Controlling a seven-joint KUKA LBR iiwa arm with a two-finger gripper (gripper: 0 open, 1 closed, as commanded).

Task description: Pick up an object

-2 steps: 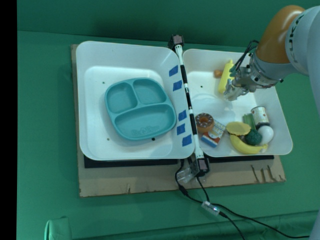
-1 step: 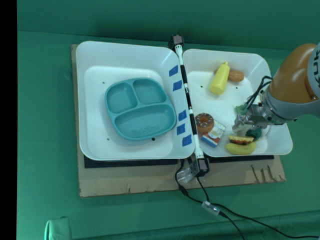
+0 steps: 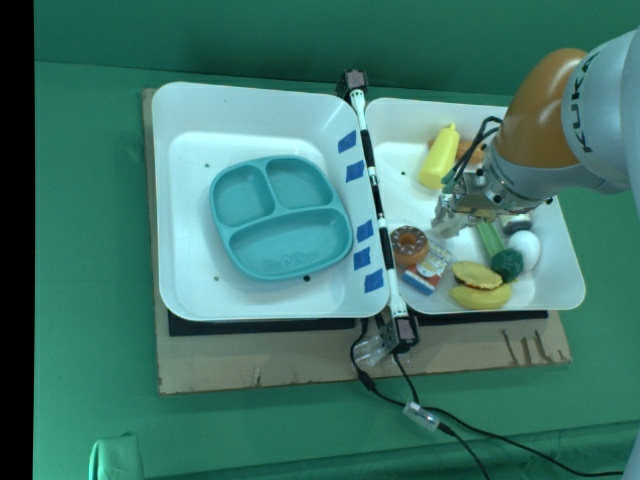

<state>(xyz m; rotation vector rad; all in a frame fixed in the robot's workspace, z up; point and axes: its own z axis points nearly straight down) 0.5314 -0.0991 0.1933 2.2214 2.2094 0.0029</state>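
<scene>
Over the right bin's (image 3: 560, 288) middle the gripper (image 3: 447, 218) hangs, its opening impossible to judge, holding nothing visibly. Toys crowd the front edge: doughnut (image 3: 409, 242), banana (image 3: 480, 296), egg (image 3: 524, 248). Best to centre over the doughnut, then descend straight.

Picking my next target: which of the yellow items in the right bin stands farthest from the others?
The mustard bottle, alone near the bin's back, left of the end effector. The banana lies at the front edge.

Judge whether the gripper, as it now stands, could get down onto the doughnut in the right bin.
Probably yes. The gripper hangs just right of the doughnut, whose top lies uncovered; only the small carton touches its lower side.
</scene>
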